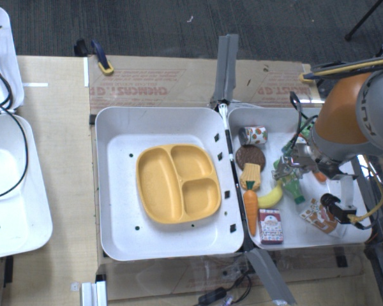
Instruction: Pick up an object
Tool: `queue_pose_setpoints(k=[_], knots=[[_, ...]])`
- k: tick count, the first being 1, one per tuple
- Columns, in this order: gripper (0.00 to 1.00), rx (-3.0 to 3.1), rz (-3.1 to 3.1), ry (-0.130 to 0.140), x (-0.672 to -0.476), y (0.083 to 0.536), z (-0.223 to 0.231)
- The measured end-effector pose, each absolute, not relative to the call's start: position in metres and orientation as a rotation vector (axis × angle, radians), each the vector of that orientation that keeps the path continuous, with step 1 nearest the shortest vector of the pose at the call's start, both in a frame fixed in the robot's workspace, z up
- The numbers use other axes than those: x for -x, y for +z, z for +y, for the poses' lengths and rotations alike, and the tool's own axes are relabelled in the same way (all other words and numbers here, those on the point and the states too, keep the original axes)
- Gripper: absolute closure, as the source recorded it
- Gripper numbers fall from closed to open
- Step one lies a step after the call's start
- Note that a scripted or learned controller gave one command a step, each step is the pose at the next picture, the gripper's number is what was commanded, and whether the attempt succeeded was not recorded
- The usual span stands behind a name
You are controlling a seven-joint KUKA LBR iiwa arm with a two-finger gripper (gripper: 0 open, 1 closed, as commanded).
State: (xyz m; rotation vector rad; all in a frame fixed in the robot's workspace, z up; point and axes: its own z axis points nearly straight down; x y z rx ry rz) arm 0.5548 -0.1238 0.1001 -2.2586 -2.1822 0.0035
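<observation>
The right bin (345, 234) holds several small items. A small printed can (254, 134) lies at its far left, with a round brown cookie (249, 155) and a yellow corn piece (250, 178) just below it. A carrot (251, 211) lies along the left wall beside a banana (271, 197) and a red box (270, 226). My gripper (291, 166) is low in the middle of this bin, right over a green object (292, 185) that it partly hides. A printed packet (318, 216) lies to the front right.
The left bin (115, 171) holds a yellow three-compartment tray (179, 183). A grey divider (226, 62) rises between the bins. The arm's orange band (345, 110) and grey wrist cover the right bin's far right. Cables (345, 212) hang near the packet.
</observation>
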Motion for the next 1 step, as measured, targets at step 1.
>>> queue_pose_setpoints(k=[1], knots=[[1.00, 2.293, -2.148, 0.002, -0.6028, 0.1972, -0.0817]])
